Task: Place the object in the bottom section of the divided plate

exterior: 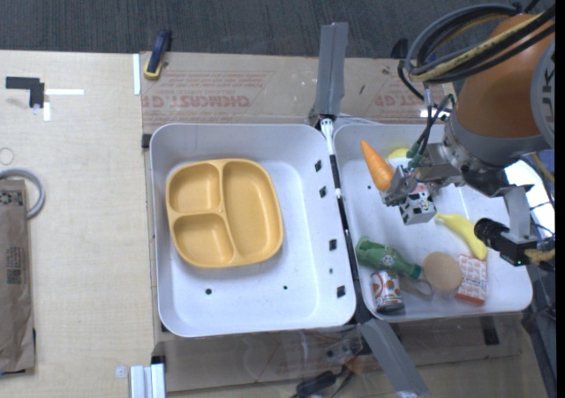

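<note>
Orange carrot (pixel 378 166) lies in the right bin (pixel 521 295), touching your gripper (pixel 408 196); whether the gripper grips it cannot be told. Yellow divided plate (pixel 225 211) waits in the left bin (pixel 177 308). You appear mid-pick; next comes a secure lift across.

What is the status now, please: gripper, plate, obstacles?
Gripper low over right bin, beside carrot. Divided plate in left bin, nothing in its sections. Nothing between them except the bin walls.
</note>
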{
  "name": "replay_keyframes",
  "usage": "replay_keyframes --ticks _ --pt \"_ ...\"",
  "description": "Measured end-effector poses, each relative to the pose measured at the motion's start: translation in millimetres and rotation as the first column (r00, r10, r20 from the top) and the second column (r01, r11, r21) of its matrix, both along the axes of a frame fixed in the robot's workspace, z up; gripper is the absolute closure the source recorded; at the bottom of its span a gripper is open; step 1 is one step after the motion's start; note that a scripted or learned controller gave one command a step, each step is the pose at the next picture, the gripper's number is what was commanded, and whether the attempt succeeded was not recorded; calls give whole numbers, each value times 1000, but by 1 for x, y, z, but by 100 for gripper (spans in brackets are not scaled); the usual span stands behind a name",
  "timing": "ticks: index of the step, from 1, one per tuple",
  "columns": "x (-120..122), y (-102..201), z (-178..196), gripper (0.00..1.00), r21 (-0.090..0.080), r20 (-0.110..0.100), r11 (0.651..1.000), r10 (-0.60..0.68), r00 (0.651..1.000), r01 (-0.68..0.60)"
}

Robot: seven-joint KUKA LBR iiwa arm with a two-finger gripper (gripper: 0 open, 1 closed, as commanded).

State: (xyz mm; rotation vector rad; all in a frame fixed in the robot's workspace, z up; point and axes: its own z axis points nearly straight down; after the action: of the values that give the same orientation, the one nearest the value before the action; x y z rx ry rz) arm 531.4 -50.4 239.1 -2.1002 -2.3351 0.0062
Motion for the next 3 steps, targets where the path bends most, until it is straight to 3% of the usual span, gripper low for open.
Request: replay_keyframes --ticks 1,2,3 --pt "21 124 25 100 0 1 981 195 981 -195" --pt "-10 171 -80 100 1 -1 967 254 967 -254" --pt "30 231 -35 100 -2 1 982 -190 982 190"
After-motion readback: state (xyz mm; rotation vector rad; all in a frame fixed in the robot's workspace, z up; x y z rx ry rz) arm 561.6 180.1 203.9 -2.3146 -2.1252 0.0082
